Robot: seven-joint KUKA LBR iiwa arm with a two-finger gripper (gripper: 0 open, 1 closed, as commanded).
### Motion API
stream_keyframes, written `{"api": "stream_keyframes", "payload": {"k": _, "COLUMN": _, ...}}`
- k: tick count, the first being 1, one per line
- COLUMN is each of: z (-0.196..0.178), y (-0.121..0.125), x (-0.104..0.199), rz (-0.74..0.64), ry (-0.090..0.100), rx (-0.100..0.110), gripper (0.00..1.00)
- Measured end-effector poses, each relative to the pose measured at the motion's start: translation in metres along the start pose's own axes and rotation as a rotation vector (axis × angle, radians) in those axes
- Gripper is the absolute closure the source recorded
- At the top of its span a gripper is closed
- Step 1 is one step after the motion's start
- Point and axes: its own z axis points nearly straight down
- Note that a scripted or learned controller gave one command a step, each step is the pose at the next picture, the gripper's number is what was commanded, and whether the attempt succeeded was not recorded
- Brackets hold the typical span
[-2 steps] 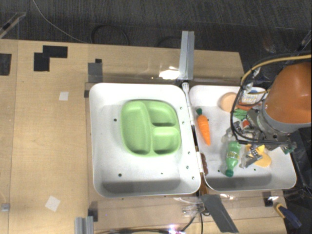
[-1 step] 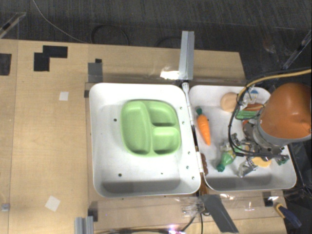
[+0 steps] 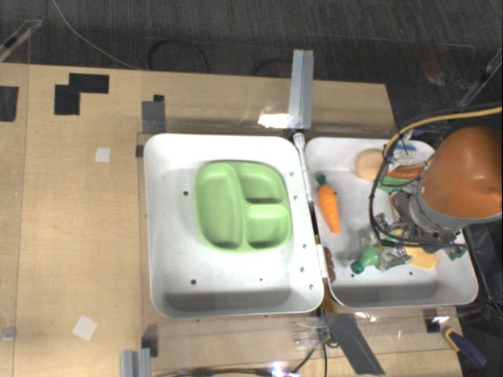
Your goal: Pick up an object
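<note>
Two white bins sit side by side on the table (image 3: 71, 234): we see a green divided plate (image 3: 241, 204) in the left bin (image 3: 169, 289), and a carrot (image 3: 328, 207), orange with a green top, lying in the right bin (image 3: 393, 293). Near its front lies a green item (image 3: 366, 259). The hand (image 3: 397, 250) hangs low over that item, but we cannot tell its grip.
</note>
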Motion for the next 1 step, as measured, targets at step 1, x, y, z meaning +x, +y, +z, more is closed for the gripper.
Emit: {"api": "stream_keyframes", "payload": {"k": 1, "z": -0.0952, "y": 0.0738, "x": -0.0341, "rz": 0.082, "ry": 0.016, "rx": -0.01, "gripper": 1.0}}
